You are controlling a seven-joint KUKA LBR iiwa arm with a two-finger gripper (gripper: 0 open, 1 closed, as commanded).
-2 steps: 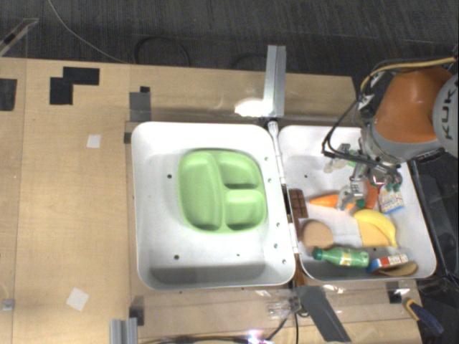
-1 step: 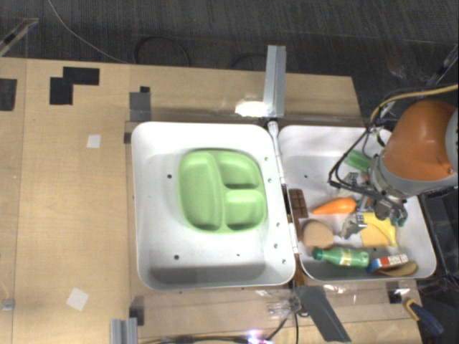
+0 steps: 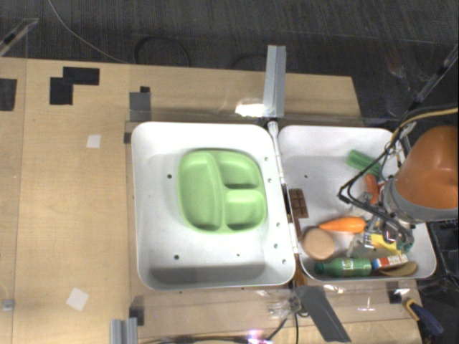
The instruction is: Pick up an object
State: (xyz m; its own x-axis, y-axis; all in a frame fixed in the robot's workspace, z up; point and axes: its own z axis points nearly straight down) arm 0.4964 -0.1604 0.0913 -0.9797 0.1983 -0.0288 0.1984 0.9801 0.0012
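Note:
The right bin [image 3: 315, 156] holds several small objects along its near side. An orange carrot-shaped piece [image 3: 343, 225] lies beside a round tan piece [image 3: 320, 244]. In front of them a green bottle [image 3: 344, 266] lies on its side. A yellow item [image 3: 385, 245] and a brown item [image 3: 395, 266] sit at the near right. My gripper [image 3: 379, 229] hangs low over this cluster, just right of the carrot piece, under the orange band of the arm [image 3: 430, 167]. Cables and the wrist hide what lies beneath it.
A green divided plate [image 3: 220, 190] sits in the left bin [image 3: 154, 192]. A green block [image 3: 361, 161] and a red piece [image 3: 371, 185] lie farther back in the right bin. A metal post [image 3: 275, 81] rises behind the divider between the bins.

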